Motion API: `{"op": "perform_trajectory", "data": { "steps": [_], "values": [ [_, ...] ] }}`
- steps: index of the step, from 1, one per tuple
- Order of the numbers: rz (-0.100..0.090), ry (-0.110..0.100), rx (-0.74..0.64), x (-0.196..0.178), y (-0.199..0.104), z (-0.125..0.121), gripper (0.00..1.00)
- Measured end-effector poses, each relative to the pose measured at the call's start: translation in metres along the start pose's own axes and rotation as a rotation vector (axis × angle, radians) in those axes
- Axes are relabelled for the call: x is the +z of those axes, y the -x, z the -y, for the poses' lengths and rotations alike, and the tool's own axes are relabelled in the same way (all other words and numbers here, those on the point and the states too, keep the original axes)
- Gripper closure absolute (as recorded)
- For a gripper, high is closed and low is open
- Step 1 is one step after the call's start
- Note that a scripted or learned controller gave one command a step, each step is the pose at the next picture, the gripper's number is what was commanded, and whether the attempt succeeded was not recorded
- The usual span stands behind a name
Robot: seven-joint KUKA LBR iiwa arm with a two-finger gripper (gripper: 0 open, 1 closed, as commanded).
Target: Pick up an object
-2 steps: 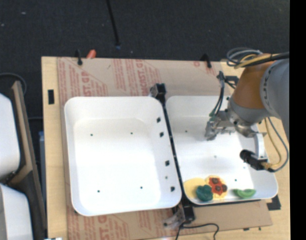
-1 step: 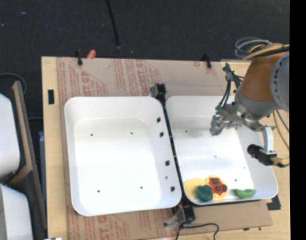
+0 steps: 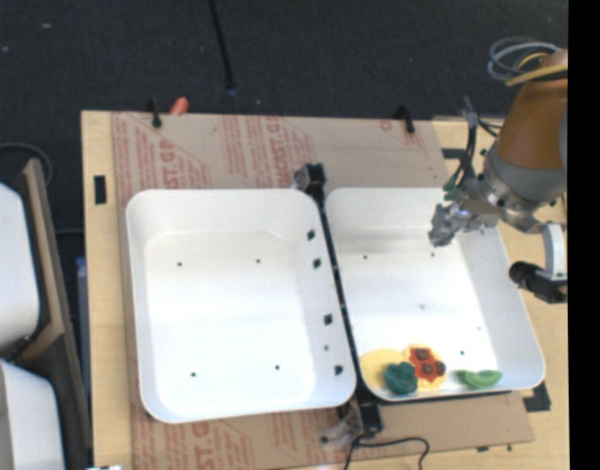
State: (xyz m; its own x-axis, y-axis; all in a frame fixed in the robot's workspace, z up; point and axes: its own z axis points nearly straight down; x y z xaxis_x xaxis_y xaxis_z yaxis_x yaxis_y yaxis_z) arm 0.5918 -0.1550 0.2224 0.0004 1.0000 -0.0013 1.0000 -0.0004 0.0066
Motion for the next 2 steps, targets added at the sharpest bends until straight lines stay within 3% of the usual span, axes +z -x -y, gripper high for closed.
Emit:
{"op": "perform_trajectory", "data": {
  "steps": [1, 2],
  "values": [
    [-0.001, -0.005, 0.0, -0.011, 0.001, 0.0, 1.0],
    [-0.002, -0.005, -0.005, -0.02, -0.055, -0.008, 1.0]
  ]
}}
